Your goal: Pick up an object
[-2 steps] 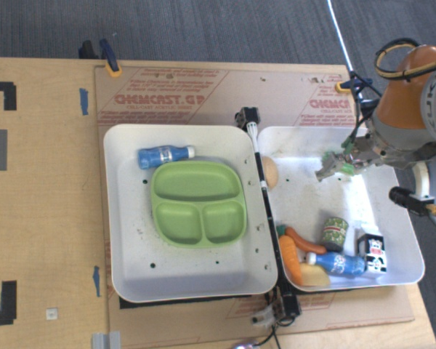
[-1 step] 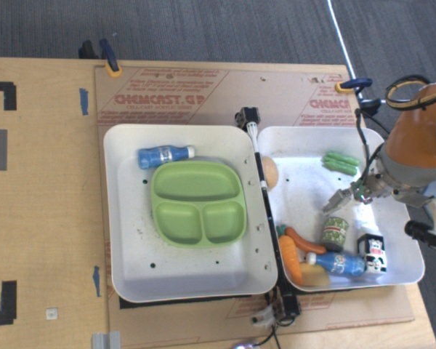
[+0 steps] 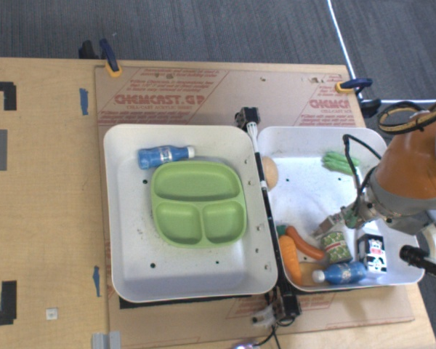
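My gripper (image 3: 339,222) reaches down into the right bin (image 3: 299,167), near its front half. Just below it lies a small green and white box (image 3: 336,248). An orange carrot (image 3: 305,243) lies to the left of the box, and a second orange piece (image 3: 291,260) rests by the bin's left wall. A blue bottle (image 3: 344,273) lies along the front wall. A black and white item (image 3: 375,254) sits to the right of the box. I see nothing between the gripper's tips.
A tan egg-like ball (image 3: 267,171) and a green leafy piece (image 3: 338,161) lie at the back of the right bin. The left bin (image 3: 123,217) holds a green divided plate (image 3: 198,202) and a blue bottle (image 3: 162,155). Black cables (image 3: 396,115) loop beside the arm.
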`<state>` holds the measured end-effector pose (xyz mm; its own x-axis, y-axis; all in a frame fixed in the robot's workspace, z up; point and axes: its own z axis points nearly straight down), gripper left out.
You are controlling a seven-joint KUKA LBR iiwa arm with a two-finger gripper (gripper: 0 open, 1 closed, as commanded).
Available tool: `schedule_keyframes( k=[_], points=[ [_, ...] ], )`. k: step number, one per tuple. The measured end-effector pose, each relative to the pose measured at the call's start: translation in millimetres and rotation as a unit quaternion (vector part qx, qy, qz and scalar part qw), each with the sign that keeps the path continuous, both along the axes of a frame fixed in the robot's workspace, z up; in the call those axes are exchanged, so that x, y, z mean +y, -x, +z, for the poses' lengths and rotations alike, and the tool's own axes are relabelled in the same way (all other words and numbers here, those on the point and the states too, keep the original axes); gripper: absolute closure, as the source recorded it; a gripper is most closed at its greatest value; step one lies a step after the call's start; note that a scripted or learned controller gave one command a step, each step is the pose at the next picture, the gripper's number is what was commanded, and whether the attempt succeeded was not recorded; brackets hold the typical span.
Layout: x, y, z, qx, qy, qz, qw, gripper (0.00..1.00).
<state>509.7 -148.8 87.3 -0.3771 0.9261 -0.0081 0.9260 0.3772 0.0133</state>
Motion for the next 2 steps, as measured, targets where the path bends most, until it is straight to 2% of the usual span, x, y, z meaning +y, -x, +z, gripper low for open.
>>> schedule_keyframes(
  k=[1, 2],
  points=[
    [48.8, 28.8, -0.9, 0.005, -0.0020, -0.005, 1.0000, 0.00],
    [50.2, 28.6, -1.2, 0.004, -0.0037, -0.282, 0.9593, 0.00]
  ],
)
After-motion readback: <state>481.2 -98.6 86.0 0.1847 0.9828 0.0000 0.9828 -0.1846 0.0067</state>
